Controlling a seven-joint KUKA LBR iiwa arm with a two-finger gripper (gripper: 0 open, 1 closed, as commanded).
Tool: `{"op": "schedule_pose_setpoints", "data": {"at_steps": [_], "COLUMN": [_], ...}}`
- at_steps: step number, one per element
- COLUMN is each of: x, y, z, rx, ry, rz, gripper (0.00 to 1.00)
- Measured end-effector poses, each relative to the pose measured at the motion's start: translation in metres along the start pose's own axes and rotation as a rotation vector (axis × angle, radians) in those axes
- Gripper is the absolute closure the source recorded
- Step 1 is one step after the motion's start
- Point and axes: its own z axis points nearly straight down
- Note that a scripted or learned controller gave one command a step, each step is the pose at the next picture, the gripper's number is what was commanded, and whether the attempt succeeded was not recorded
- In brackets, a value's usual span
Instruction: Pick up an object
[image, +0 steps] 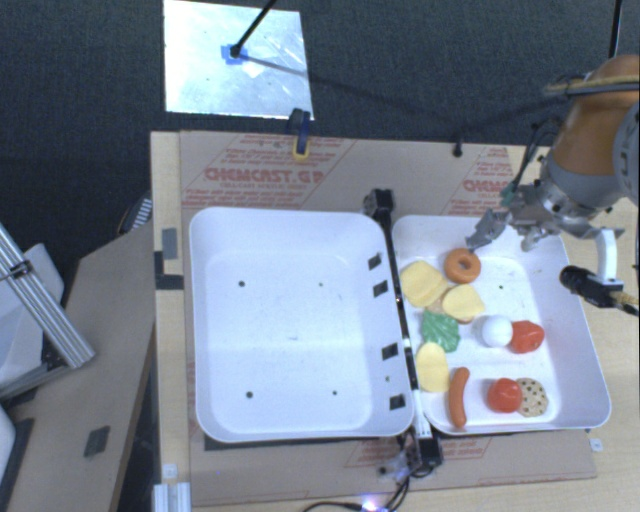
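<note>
currently | tool (510, 228) above right bin (575, 330) | near donut (462, 266)

Two bins side by side, toy foods (470, 335) in right bin (575, 330), left bin (215, 330) beside it

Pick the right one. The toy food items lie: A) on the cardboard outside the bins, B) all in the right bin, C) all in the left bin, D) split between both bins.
B: the donut, the sausage, the white egg and the other pieces all sit inside the right bin, beyond the divider from the left bin.
</note>
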Motion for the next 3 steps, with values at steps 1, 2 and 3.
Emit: {"op": "schedule_pose_setpoints", "data": {"at_steps": [1, 2, 3], "x": [0.035, 0.156, 0.202], "y": [0.032, -0.014, 0.037], "z": [0.09, 0.006, -0.027], "rx": [-0.004, -0.007, -0.008], "ry": [-0.002, 0.005, 0.003], "rz": [0.001, -0.011, -0.007], "gripper": [0.0, 0.0, 0.0]}}
